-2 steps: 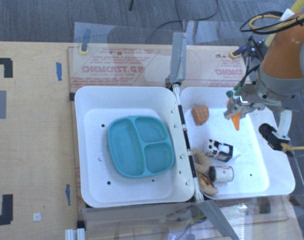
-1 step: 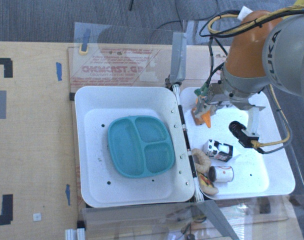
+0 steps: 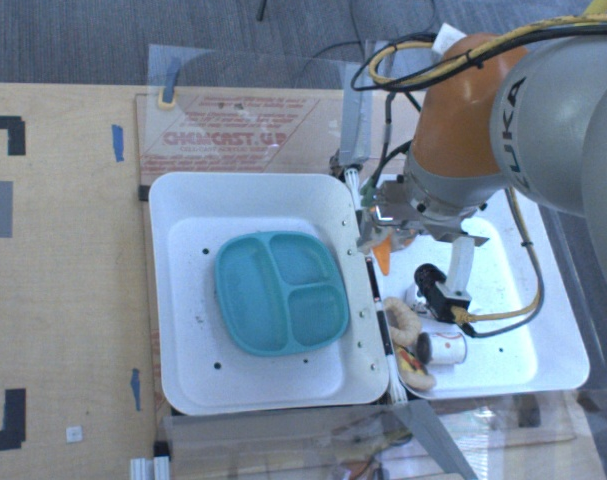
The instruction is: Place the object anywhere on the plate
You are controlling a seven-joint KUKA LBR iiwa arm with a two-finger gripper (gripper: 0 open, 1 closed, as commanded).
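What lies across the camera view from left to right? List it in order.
Wooden bench → left bin → teal plate → orange object → robot arm, reaching over the right bin.

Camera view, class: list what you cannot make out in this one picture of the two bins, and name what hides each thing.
1. The tool: the arm's orange and grey wrist covers it, so its state is unreadable.
2. The orange object: just a sliver shows under the wrist, so its shape stays unclear.
3. The small items in the right bin: clustered and too small to identify.
4. The teal plate: fully visible.
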